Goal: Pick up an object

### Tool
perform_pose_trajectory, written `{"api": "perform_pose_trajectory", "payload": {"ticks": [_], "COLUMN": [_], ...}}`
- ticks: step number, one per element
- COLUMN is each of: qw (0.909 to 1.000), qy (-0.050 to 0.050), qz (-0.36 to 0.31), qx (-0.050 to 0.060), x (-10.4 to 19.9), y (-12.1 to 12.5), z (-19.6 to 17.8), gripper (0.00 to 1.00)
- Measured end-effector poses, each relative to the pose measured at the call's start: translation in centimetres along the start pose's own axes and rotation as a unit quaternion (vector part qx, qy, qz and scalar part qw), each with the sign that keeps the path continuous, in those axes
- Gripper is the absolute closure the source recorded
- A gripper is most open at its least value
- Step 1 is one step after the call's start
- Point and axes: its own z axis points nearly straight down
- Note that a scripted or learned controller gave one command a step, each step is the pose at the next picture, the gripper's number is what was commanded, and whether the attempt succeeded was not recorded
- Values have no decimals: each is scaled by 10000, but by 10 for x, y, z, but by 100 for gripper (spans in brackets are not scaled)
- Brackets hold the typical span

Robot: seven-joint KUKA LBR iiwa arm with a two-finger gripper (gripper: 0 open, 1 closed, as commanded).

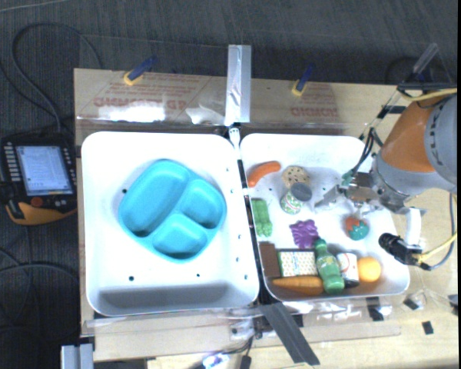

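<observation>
Hovering over the right-hand shallow white bin (pixel 323 146), the grey arm's two-finger gripper (pixel 356 206) sits just above a small round teal-and-red ball (pixel 357 228) near the bin's right side. I judge this the approach step, with nothing lifted yet. From my seat I cannot tell how the pincer stands or whether it has hold of anything. Next I'd want a straight descent centred on the ball, clear of the purple grape cluster (pixel 304 233) nearby.
</observation>
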Motion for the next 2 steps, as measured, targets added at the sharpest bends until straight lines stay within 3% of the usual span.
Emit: {"api": "perform_pose_trajectory", "payload": {"ticks": [1,2], "qw": [9977,9977], "qy": [-7,-31], "qz": [-670,-665], "qx": [-128,-103], "x": [-8,-9], "y": [-31,-33], "z": [2,-5], "gripper": [0,100]}}
